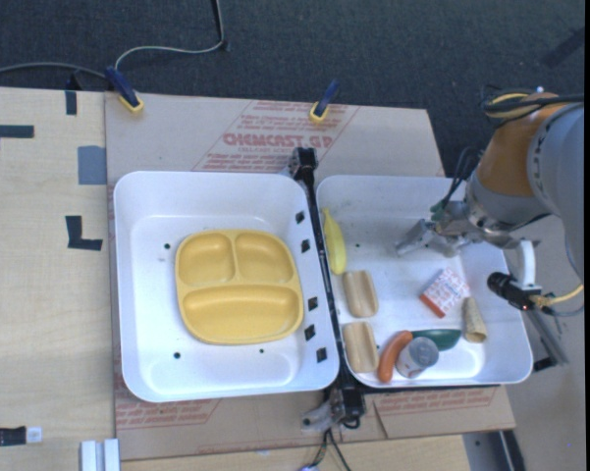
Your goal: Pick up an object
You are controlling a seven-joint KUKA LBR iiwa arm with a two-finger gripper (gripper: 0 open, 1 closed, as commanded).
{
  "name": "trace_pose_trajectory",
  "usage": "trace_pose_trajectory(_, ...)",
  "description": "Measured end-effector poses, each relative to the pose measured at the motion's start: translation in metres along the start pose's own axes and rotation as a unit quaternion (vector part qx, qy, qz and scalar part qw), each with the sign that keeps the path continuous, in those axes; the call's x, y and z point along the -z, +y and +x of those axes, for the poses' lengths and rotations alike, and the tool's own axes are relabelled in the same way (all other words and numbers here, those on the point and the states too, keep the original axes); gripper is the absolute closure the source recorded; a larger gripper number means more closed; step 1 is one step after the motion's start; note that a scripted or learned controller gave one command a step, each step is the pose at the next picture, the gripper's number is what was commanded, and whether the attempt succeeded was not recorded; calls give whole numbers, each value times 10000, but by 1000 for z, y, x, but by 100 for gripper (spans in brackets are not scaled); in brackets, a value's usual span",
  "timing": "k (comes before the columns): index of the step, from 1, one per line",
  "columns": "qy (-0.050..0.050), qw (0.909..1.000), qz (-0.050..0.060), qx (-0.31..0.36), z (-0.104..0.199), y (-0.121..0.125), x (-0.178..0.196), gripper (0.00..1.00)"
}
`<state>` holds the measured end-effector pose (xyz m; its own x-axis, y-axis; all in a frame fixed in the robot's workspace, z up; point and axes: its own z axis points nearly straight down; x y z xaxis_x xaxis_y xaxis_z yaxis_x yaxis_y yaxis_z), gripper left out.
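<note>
Gripper (424, 236) hangs over right bin (373, 192), upper-right area, fingers spread, nothing btwn them. Nearest pick: red-white packet (444, 291), just below gripper toward bin's front edge, long axis diagonal. Tan roll (472, 319) further on, by right wall.

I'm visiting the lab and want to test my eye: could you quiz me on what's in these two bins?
1. True or false: the yellow three-compartment plastic tray lies in the left white bin.
2. Which lies against the right white bin's left wall, near the divider?
A. the yellow banana-shaped toy
B. the small red-and-white packet
C. the orange carrot-shaped toy
3. Fill in: the two-finger gripper is over the ___ bin.

Key: 1 true; 2 A; 3 right.
</note>
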<state>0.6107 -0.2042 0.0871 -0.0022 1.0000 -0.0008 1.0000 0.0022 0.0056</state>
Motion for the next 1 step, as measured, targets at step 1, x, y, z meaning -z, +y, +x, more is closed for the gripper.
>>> trace_pose_trajectory(1,-12,10000,5,-12,-4,-65,0,0)
